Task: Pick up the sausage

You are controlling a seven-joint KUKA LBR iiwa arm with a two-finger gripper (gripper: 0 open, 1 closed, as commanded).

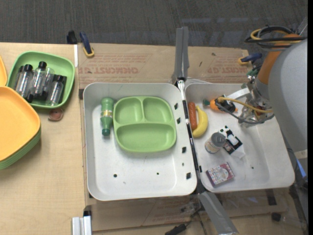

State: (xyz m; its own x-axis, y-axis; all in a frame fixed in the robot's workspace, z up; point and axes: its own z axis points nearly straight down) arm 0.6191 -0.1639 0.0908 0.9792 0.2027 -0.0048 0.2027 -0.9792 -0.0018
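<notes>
The tabletop [54, 180] bears two white bins [142, 180] side by side (centre), orange plates [17, 131] at nine o'clock, and a green tray [66, 72] at ten.

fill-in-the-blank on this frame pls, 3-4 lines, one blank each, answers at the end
1. The sausage lies in the ____ bin, close to the wall it shares with the other bin.
2. Right beside the sausage lies a yellow ____.
3. The green divided plate has ____ compartments.
4. The green bottle lies in the left bin, on the plate's ____ side in the camera view.

Missing words: right; banana; three; left
</notes>
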